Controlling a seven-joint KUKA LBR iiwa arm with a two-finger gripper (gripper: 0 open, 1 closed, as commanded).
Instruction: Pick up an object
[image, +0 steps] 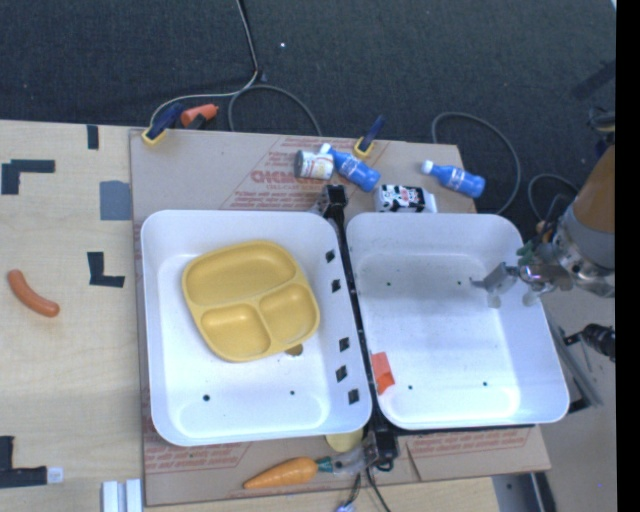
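Bottles (352, 168) and carrot (282, 472) lie outside the bins, a glossy yellow three-part plate (250, 298) fills the left bin (160, 330), and the gripper (505, 279), grasping nothing, hangs at the right bin's (455, 345) three o'clock edge.

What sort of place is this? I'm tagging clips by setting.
Probably a robot lab bench set up for grasping trials: two white bins clamped side by side on a board, a robot arm reaching in, and toy food such as a carrot.

Yellow plate (252, 298) crowding left bin (160, 330)
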